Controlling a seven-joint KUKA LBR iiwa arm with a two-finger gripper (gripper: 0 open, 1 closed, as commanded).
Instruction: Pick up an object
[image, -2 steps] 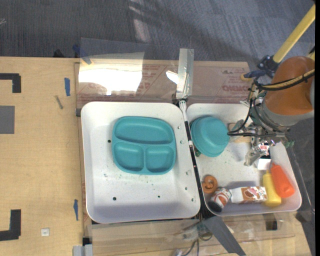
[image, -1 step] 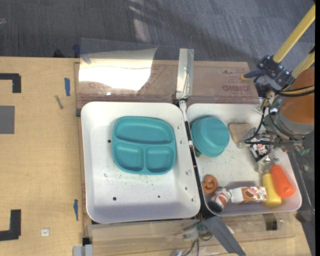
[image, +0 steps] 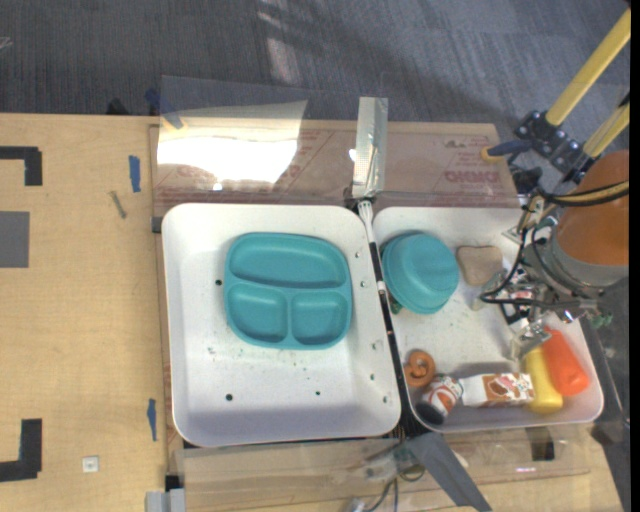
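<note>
Gripper hangs low over the right edge of the right bin, under a tangle of cables and the orange band of the arm; from where I stand I cannot tell how it is set, because the wrist hides it.

Looking down from the single camera, the right bin carries all the loose things. An upturned teal bowl sits at its left, against the wall shared with the left bin. A tan lump lies beside the bowl. Just below the gripper are an orange piece and a yellow one, touching each other, with a small labelled bottle lying on its side to their left and a brown ring-shaped item beyond. The left bin holds a teal divided plate. Both bins rest on the desk.

I judge this the approach step: nothing looks lifted. Next comes a descent onto the nearest piece, probably the orange or yellow one, and a clean closing around it without catching its neighbour.
</note>
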